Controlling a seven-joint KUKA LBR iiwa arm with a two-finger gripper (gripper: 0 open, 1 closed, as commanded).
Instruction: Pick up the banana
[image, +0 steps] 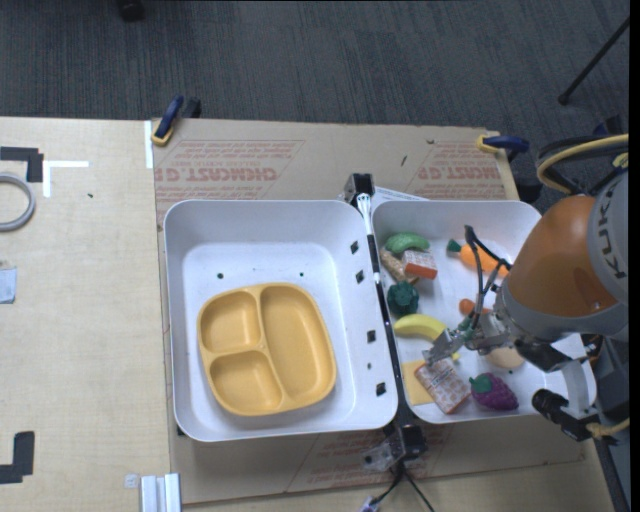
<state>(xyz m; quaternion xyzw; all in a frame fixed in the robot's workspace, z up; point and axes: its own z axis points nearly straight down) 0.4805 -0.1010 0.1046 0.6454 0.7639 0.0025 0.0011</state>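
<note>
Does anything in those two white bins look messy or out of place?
Nothing stands out. The toy food lies in a loose jumble in the right bin, banana included, none spilled over the rim. The yellow tray sits slightly askew in the left bin.

cardboard sheet (330, 165) reads "chemast gp" twice (upside down); arm (612, 235) shows "ku".
</note>
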